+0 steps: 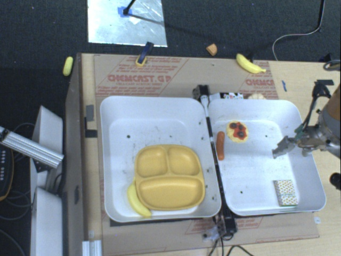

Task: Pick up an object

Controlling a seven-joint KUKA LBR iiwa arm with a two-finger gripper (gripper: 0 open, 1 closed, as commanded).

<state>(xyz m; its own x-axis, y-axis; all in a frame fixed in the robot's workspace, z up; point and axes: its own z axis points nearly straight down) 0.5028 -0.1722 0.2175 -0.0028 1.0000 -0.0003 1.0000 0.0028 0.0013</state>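
Rightward, the tool [279, 150] hovers over the right bin [266, 111]; its spread I cannot tell. Nearby lie a round pizza [237, 131], slim hotdog [220, 145] and boxy patterned sponge [286, 192], unobstructed.

Arm [331, 122] cut off at right edge; yellow tray [169, 176] partly hides banana [136, 200].

left bin [114, 121]: smooth white plastic; tray [169, 176]: glossy yellow plastic; bench [139, 74]: matt cardboard
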